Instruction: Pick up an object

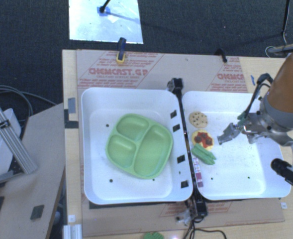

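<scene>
Lying just beside end effector [226, 135]: pizza slice [203, 139].

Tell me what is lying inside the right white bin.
The right bin holds a cookie, a small pizza and a green pea pod. The pincer hovers beside them; the arm covers the bin's right part.

Right bin [236, 188], near its left wall: a flat round tan cookie [198, 119] farthest, a small yellow disc with red topping [202, 139] nearer, possibly a toy pizza, and a green pod-like piece [204, 154] lying aslant nearest.
</scene>
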`<state>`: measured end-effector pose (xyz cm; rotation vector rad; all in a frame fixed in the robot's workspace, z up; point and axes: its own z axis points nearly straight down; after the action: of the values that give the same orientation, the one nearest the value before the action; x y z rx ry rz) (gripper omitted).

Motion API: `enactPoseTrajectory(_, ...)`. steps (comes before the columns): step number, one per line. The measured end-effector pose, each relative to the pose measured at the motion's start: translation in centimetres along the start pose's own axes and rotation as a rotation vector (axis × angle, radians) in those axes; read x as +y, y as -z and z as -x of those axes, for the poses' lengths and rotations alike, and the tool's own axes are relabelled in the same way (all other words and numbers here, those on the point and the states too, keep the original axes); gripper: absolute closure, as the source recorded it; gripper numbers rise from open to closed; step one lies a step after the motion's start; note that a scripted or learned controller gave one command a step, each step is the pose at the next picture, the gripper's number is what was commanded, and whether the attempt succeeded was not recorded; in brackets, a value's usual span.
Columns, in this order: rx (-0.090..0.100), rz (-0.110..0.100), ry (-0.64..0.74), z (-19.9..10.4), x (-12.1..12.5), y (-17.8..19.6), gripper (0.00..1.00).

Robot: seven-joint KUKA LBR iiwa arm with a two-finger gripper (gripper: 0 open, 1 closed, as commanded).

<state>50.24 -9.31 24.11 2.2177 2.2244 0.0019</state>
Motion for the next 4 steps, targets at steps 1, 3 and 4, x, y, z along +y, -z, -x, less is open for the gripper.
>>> enactPoseTrajectory(1, 0.000, -0.003, -0.002, 0.2, 0.9, -4.8, 0.00)
enactPoseTrajectory(3, 0.001, 0.012, -0.001, 0.2, 3.1, -14.2, 1.00)
enactPoseTrajectory(4, 0.002, 0.009, 0.009, -7.0, 4.2, -4.8, 1.00)
